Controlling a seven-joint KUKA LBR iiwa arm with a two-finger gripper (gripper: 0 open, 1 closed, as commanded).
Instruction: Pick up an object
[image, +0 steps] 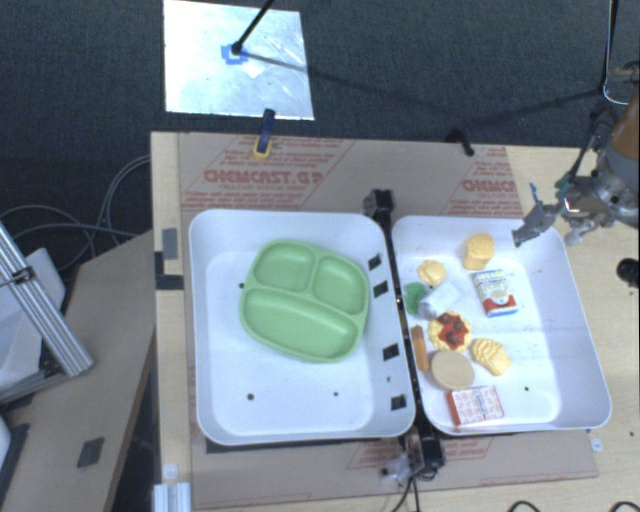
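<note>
**A:** White plastic, both bins. The left bin (215, 300) holds a green divided plate (303, 300) with three compartments, lying flat a bit above the middle of the floor.

**B:** And the right bin (570, 330)?

**A:** That one has the small things, mostly in its left half. A yellow piece (480, 248) sits near the top, with a smaller yellow piece (432, 272) down and to its left. A red and white carton (494, 293) lies just below the upper yellow piece. By the left wall there is a small green thing (415, 296), and under it a red and yellow lump (450, 330). A tan disc (452, 371) lies below that lump, touching it or nearly so, with a ridged yellow piece (489, 354) just to its right. A flat red and white packet (477, 405) lies nearest the bottom wall.

**B:** Where is the arm?

**A:** It comes in from the right, at the upper right corner of the right bin. The gripper (545, 222) hangs over that bin's top right rim, well apart from every item.

**B:** Is the claw spread or pressed together?

**A:** I cannot tell; it is too small and blurred. Nothing shows between its tips.

**B:** Anything beyond the bins?

**A:** Brown cardboard (290, 170) under both bins, and a shiny metal sheet (240, 60) on the dark floor above.
</note>
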